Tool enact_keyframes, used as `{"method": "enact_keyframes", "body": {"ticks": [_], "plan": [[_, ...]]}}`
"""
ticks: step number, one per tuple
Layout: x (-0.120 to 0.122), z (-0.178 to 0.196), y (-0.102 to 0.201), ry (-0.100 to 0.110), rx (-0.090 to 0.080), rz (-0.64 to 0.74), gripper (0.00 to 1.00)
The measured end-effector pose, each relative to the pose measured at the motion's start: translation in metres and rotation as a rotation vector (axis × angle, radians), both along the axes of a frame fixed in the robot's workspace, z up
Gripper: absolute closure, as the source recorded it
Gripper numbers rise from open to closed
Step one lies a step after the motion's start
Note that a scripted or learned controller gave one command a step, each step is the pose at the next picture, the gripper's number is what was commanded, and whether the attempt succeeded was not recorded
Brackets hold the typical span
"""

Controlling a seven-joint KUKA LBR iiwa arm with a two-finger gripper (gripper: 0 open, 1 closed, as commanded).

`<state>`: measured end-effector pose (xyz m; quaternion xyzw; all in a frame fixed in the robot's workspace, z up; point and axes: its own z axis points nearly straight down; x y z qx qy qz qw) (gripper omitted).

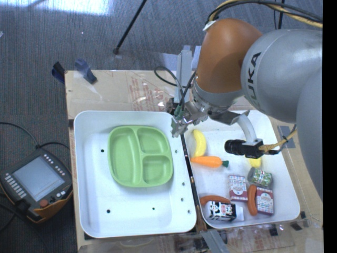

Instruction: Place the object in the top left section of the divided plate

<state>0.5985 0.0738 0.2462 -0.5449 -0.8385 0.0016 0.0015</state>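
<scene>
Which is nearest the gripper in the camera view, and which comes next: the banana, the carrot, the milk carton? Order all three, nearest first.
Measured from the gripper, above the edge where the two bins meet:
1. Banana, upper left of the right bin.
2. Carrot, just below the banana.
3. Milk carton, at the right bin's bottom edge.

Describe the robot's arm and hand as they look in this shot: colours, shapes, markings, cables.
The arm is bulky, rounded and grey, with a glossy orange band above the wrist and dark letters "UKA" on the casing. Yellow and black cables arc over its top. The hand is small, metallic grey, with thin wires beside it. A black cylindrical part juts out nearby.
</scene>
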Motion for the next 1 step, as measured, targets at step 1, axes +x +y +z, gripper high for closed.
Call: {"method": "enact_keyframes", "body": {"ticks": [1], "plan": [[0.0081, -0.0611, 0.0072, 0.001, 0.001, 0.048, 1.0]]}}
